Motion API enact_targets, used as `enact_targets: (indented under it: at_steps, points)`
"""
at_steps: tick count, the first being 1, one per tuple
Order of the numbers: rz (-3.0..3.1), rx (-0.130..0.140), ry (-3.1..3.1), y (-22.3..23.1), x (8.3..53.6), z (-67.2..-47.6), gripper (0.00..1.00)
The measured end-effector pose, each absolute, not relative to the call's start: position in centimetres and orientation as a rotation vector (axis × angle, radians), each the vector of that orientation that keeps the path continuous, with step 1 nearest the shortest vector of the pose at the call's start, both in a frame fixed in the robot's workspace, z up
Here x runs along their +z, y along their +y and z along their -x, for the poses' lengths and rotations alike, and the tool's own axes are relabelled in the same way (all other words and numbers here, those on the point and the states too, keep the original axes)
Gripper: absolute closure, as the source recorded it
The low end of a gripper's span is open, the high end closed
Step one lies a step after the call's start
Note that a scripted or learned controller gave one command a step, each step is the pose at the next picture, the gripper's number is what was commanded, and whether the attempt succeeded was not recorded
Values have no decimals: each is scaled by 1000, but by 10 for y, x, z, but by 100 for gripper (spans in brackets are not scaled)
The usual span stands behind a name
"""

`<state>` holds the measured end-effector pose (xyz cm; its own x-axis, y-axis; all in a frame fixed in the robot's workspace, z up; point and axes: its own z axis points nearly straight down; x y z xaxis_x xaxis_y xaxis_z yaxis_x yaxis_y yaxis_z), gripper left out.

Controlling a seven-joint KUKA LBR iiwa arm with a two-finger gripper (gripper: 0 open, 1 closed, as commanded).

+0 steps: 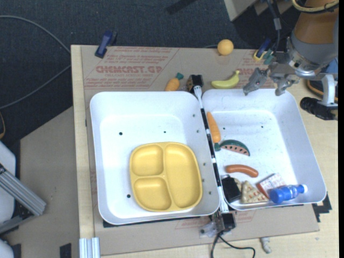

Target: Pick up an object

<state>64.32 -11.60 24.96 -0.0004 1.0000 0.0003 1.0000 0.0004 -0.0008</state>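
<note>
1. Over the far right corner of the right bin (301, 123), I am seeing the gripper (267, 85) hanging with its two dark metal fingers (252, 84) spread wide apart, and nothing is sitting between them.
2. The fingers are hovering just above the bin's back rim, touching none of the objects inside.
3. I am watching a slim orange carrot (214, 128) lying along the bin's left wall, with a curved watermelon slice (235, 147), green-rinded, lying just beside it.
4. A glossy reddish sausage (242, 170) is lying nearer the front, and beyond it a triangular pizza slice (252, 193), a blue plastic bottle (285, 193) on its side and a red and white packet (267, 183) are crowding the front corner.
5. In the left bin (107, 117), a smooth yellow plate (165, 175) with three compartments is resting flat.
6. Behind the bins, on the cardboard sheet (134, 69), a yellow banana (226, 80) is lying near the gripper, and an orange ball (226, 47) is sitting well apart.
</note>
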Motion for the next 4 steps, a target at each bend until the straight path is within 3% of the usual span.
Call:
enact_targets:
  at_steps: [1, 2, 3, 4]
  points:
    - [2222, 1, -2220, -96, 195, -572, 0]
    - [2221, 2, -2219, -107, 94, -545, 0]
    - [2223, -1, -2222, -120, 85, -562, 0]
    - [2225, -3, -2223, -120, 94, -562, 100]
